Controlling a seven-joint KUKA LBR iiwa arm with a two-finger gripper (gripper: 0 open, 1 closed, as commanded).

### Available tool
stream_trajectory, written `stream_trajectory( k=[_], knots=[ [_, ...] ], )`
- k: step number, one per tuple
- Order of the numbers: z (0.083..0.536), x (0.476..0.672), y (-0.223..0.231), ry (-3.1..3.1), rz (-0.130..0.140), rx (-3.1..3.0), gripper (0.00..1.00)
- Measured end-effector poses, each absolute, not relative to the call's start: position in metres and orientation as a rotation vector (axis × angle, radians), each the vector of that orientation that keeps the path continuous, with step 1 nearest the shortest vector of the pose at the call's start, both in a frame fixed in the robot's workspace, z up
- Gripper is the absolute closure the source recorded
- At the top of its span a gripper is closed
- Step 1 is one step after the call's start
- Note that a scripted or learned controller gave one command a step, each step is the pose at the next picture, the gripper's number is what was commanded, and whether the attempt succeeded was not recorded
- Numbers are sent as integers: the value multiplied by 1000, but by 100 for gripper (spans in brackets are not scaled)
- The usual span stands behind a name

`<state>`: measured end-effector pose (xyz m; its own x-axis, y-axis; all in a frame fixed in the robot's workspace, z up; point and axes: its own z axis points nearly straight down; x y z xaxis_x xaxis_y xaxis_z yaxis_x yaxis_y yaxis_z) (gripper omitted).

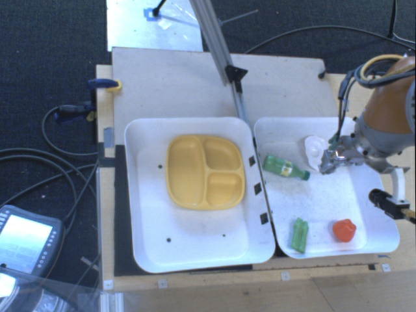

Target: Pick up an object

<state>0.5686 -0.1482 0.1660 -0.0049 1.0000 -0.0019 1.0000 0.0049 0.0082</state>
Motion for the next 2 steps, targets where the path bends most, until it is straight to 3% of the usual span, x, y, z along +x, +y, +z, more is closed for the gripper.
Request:
stream_trajectory(
  k=[1, 2],
  knots=[
    [231, 571, -149, 2223, 8, 2209, 100],
    [234, 572, -149, 2227, 2, 2212, 100]
  ],
)
